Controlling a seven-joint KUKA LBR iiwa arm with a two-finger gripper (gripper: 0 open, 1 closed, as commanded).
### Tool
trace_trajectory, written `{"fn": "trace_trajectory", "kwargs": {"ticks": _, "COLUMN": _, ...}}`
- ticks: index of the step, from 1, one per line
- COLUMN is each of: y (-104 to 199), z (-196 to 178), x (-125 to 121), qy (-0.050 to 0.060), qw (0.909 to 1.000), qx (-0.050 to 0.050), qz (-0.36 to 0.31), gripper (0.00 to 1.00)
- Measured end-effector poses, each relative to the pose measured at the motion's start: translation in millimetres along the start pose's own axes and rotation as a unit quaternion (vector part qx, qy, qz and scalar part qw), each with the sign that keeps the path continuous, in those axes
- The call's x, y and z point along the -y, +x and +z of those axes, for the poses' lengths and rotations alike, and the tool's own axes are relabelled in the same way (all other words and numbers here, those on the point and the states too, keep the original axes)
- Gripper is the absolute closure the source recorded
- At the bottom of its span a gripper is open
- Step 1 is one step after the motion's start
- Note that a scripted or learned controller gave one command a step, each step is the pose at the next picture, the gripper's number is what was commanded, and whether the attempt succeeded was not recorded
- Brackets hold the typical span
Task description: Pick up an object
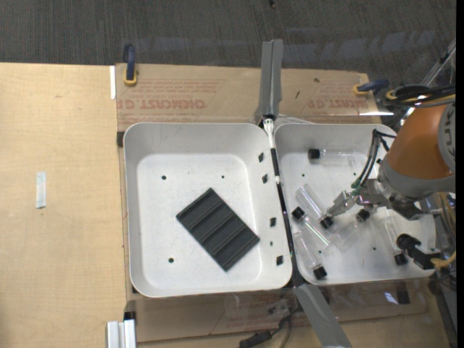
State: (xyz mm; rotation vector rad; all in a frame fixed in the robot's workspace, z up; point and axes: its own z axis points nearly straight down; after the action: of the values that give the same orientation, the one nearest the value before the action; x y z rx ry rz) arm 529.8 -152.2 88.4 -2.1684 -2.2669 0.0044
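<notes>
A dark ribbed rectangular block [217,228] lies at a slant in the middle of the left bin [145,151]. The right bin [341,140] holds several clear plastic pieces with small black caps, among them one [307,202] near its left wall and one [313,154] near its far wall. My gripper [336,213] is down in the right bin, close beside the clear pieces in the bin's middle. Nothing is visibly held in it.
The grey arm with its orange band [424,147] covers the right bin's right side. A metal divider [271,78] stands between the bins at the back. Clamps [130,67] hold brown cardboard behind them. A wooden bench top [58,194] spreads to the left.
</notes>
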Motion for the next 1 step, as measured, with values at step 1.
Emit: {"fn": "trace_trajectory", "kwargs": {"ticks": 1, "y": -2.6, "z": -20.6, "x": -110.6, "qy": -0.001, "qw": 0.9997, "qx": 0.001, "qz": -0.025, "gripper": 0.00}}
